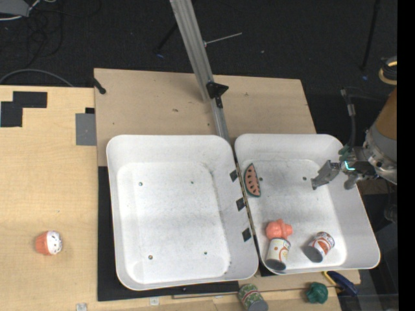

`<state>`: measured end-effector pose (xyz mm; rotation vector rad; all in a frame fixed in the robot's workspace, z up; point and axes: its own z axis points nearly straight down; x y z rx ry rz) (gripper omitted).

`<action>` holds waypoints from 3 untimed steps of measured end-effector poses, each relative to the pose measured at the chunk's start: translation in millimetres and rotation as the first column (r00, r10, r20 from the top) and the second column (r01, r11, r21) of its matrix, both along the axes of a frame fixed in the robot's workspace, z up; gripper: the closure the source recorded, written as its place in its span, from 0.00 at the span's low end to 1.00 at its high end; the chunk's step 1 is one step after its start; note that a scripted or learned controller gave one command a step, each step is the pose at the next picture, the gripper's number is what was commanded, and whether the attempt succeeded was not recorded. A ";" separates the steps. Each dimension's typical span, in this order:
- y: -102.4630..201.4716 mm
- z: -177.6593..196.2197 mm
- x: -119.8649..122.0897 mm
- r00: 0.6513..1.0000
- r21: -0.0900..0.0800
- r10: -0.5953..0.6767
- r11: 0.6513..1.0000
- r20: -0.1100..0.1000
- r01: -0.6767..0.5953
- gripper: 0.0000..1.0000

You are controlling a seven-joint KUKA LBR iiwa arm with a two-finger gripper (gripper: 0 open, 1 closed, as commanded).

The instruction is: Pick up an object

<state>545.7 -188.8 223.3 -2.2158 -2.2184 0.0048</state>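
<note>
Red-and-white small tin can (320,245) is lying tilted in the right white bin (337,193), toward the camera from the gripper (334,175), whose fingers are standing apart, empty.

2 shallow white plastic bins (170,149), 2 small cans (278,252) in the right bin, 1 watermelon slice (251,180), 1 pinkish-orange lumpy toy (279,228).

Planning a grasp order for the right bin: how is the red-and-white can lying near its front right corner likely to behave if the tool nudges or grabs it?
The can lies on its side, so a nudge would probably roll it across the right bin. Its round body may slip from a two-finger pinch unless squeezed across its width. It looks stiff, and small enough to be fairly light.
</note>
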 end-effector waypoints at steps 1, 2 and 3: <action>-0.3 1.8 0.8 1.000 -0.001 -0.001 1.000 0.004 0.001 0.00; 2.4 -43.2 5.5 1.000 0.000 0.000 1.000 0.000 0.000 0.00; 2.8 -86.6 3.3 1.000 0.000 -0.002 1.000 -0.001 0.002 0.00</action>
